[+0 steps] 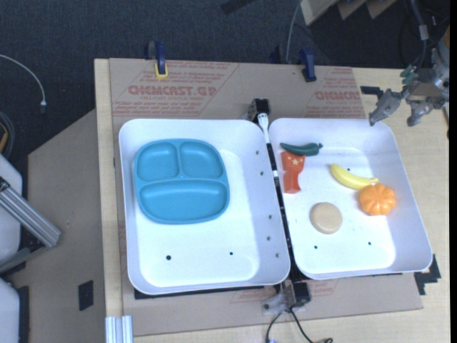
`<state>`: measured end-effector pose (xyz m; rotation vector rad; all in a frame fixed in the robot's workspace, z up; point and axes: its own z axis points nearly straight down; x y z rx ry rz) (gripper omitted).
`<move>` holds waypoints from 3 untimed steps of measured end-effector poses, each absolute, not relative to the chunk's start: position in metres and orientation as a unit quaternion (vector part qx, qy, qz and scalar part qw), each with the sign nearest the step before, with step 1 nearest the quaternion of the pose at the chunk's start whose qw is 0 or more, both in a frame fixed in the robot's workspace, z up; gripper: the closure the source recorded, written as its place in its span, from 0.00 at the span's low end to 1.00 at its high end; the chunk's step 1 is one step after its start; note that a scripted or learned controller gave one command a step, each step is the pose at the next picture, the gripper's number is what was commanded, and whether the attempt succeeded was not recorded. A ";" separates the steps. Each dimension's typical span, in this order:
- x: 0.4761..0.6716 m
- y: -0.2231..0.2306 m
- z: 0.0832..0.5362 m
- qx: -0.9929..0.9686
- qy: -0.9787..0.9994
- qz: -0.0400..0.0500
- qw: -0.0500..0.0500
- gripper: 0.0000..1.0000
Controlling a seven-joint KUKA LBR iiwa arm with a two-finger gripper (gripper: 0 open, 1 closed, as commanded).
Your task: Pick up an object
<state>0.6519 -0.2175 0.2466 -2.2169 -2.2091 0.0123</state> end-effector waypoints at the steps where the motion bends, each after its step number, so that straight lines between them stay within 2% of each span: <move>1: 0.655 -0.216 0.256 -0.707 -0.707 0.000 0.000 0.00; 3: 0.646 -0.213 0.148 -0.707 -0.707 0.001 0.002 0.00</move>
